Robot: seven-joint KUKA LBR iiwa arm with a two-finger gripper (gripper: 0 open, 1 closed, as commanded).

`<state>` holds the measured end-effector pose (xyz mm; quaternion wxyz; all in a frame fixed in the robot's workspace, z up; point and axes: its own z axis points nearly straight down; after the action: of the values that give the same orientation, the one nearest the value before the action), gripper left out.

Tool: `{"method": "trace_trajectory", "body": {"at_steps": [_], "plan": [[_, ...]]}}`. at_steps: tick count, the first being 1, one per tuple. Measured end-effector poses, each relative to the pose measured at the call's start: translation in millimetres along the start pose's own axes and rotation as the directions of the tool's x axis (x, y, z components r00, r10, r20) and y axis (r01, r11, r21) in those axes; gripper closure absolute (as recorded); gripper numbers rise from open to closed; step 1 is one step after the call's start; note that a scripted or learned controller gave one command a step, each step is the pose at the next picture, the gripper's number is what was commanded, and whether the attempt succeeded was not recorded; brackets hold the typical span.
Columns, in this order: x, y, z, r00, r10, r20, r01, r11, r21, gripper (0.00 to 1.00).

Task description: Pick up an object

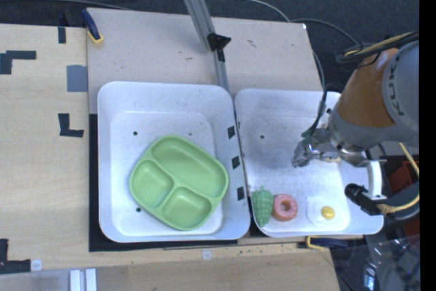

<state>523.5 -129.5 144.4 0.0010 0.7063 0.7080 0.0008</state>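
Gripper over right bin, grip state unclear; bumpy green toy, glazed donut, fried egg along front edge.

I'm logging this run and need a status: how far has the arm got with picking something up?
Done: the gripper is over the right bin, above its bare middle. In hand: nothing shows between its fingers. Left: the whole pick. The green toy, pink donut and fried egg lie along the bin's near edge, apart from the gripper. The green plate lies in the left bin.

tray: smooth green plastic | bins: scuffed matt white plastic
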Motion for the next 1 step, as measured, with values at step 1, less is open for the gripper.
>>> {"method": "trace_trajectory", "body": {"at_steps": [1], "plan": [[-2.4,-5.4,-44.6,1.000,0.001,0.000,-0.001,1.000,0.000,1.00]]}}
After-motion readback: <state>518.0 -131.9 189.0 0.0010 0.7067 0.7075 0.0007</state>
